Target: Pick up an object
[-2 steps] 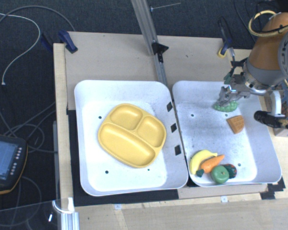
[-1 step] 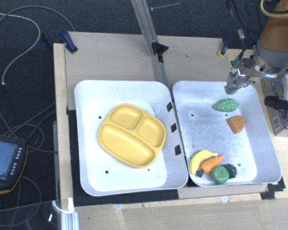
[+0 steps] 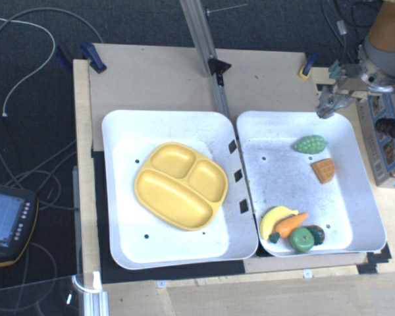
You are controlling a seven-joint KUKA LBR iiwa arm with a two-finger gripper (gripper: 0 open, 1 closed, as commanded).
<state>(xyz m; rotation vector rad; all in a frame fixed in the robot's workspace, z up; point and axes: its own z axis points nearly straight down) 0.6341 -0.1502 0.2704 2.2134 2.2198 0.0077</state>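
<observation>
The robot arm (image 3: 382, 38) comes in from the top right corner. Its gripper (image 3: 326, 108) hangs down over the far right corner of the right bin (image 3: 355, 176), just at the rim. The arm is grey, with an orange band up near the top edge. The gripper is small and blurry here, so I cannot tell if it is open or closed. Nothing can be seen in it.

The right bin has toy food in it. A bumpy green thing (image 3: 309, 144) lies near the far side, a little way below the gripper and apart from it. Just below that is a brown waffle piece (image 3: 323, 170). At the near edge of the bin, well away from the gripper, there is a little pile: a yellow banana (image 3: 274, 218), an orange carrot (image 3: 291, 224) lying on the banana, and a round green fruit (image 3: 302, 239) touching the carrot. A dark thing peeks out beside the green fruit, too hidden to name.

The left bin (image 3: 118, 176) holds a yellow plate (image 3: 180, 185) with three sections. It sits in the middle of the bin
</observation>
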